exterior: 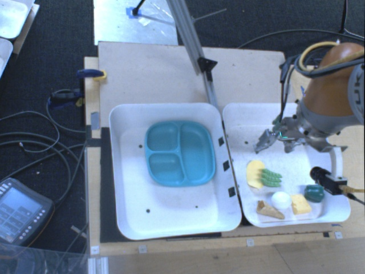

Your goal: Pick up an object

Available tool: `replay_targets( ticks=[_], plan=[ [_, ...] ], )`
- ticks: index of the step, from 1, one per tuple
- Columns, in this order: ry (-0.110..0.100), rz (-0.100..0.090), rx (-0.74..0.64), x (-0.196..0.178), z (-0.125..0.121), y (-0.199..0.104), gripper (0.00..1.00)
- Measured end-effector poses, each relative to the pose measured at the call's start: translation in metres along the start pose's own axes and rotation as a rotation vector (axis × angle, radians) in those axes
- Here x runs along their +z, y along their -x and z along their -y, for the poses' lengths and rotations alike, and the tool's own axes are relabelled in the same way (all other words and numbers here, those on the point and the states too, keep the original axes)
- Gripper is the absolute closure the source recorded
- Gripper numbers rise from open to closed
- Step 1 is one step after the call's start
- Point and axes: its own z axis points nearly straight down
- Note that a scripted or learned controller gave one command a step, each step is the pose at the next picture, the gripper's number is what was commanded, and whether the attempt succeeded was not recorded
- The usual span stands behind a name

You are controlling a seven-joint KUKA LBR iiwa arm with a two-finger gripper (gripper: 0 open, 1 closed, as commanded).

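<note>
Arm enters from the right of frame, gripper (278, 141) hovering over the upper part of the right bin (242, 119). Fingers spread apart, nothing between them. Pickable items all clustered in the lower part of that bin, below the gripper and apart from it: yellow piece (255, 172) touching a green ridged item (271, 178), white ball (280, 199) beneath them, tan wedge (270, 210) lower left of the ball, yellow block (301, 204) just right of the ball, dark green round item (314, 193) near the bin's lower right corner. Left bin (128, 210), centre frame, holds a teal divided plate (179, 153), lying flat in its upper half.
</note>
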Motion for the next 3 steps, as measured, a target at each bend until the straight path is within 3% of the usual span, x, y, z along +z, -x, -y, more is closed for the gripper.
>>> replay_targets(
  ticks=[1,3],
  plan=[
    [0.001,0.000,0.002,0.000,0.000,0.000,0.00],
    [-0.004,0.000,0.003,0.085,0.002,0.004,0.00]
  ],
)
